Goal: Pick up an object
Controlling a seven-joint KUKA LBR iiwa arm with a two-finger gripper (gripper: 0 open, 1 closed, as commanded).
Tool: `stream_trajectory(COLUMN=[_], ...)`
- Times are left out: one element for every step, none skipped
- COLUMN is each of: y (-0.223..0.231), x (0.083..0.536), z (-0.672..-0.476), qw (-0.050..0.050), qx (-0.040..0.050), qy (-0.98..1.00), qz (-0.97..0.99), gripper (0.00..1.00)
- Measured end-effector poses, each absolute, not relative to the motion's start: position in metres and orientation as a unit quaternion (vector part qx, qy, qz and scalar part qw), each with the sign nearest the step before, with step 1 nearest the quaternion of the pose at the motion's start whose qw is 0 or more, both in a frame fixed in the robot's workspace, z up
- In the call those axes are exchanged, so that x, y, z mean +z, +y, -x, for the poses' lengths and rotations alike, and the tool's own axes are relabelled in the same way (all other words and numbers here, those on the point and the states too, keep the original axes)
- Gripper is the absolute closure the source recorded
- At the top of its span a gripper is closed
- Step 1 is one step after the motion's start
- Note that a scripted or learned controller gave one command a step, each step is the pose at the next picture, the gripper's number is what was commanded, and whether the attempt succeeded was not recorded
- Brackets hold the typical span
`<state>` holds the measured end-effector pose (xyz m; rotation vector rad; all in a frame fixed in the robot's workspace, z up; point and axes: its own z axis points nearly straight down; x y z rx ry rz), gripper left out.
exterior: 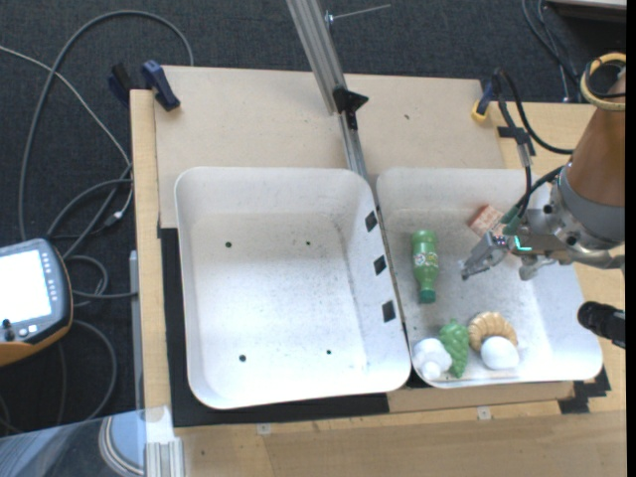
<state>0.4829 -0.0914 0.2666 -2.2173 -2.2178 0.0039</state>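
- Bottle point(424, 264), green plastic, lies flat in the right bin point(556, 311), toward that bin's left side, centre-right of the frame. Long axis runs nearly up-down in the frame; one end points to the top, the other to the bottom, tipped slightly rightward. Which end carries the cap is too small to tell.
- Below the bottle, along the bin's lower edge: a white round object point(431, 358), a green crumpled item point(455, 343) touching it, then a tan-and-white rounded object point(494, 341) just to the right.
- Small reddish-brown block point(484, 218) sits in the upper part of the right bin, just beside the arm's wrist.
- Left bin point(268, 286) holds only dark specks.
- Gripper point(480, 260) hangs over the right bin, right of the bottle, apart from it. Fingers angle down-left; whether parted or closed cannot be told. Nothing seen between them.
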Motion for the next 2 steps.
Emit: stream_trajectory(y=[-0.091,-0.082], x=[0.268,0.221], z=[-0.484,-0.484], qw=[0.001,0.003], qx=[-0.0003,0.0017], qy=[-0.707,-0.707], qz=[0.707,0.707], gripper=[0.0,0.0])
